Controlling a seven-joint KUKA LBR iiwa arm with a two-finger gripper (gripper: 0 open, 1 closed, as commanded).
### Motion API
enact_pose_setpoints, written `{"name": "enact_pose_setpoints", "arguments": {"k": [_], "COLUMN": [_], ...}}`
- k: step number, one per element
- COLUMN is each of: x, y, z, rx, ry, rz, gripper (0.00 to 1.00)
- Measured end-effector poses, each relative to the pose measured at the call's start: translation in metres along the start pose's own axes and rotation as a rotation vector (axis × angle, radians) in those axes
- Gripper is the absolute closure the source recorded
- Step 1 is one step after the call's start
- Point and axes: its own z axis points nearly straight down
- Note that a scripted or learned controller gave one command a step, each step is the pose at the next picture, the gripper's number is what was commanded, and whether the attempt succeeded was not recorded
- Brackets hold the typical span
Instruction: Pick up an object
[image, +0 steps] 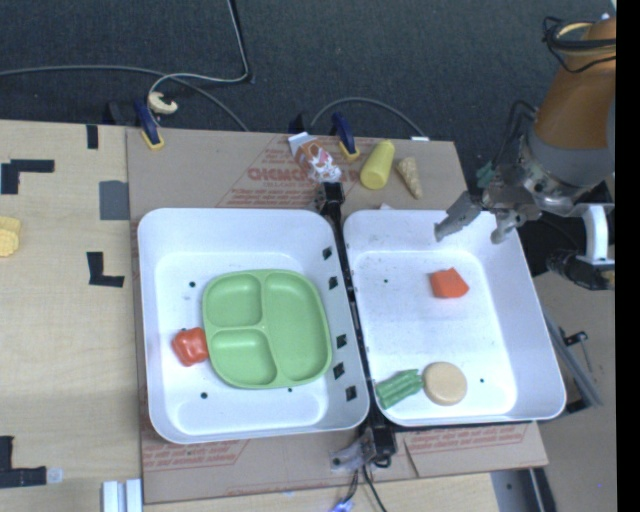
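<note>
You are at the approach step; nothing is picked yet. Taking the orange block (449, 284) in the right bin (520, 330) as landmark: nearer you lie a tan disc (445, 383) and a green piece (398, 386). Beyond the block, above the bin's far right rim, your tool (476, 222) hangs wide and bare. Next, bring it over the block and lower.

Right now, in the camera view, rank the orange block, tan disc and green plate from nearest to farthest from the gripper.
Measured from the gripper:
1. Orange block, right bin, upper part.
2. Tan disc, right bin, near front edge.
3. Green plate, left bin, middle.
</note>
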Motion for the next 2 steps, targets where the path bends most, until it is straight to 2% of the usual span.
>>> {"name": "enact_pose_setpoints", "arguments": {"k": [1, 2], "x": [-0.043, -0.04], "y": [0.016, 0.015], "z": [0.085, 0.19], "rx": [0.002, -0.004], "ry": [-0.001, -0.001], "rz": [0.002, 0.0], "gripper": [0.0, 0.0]}}
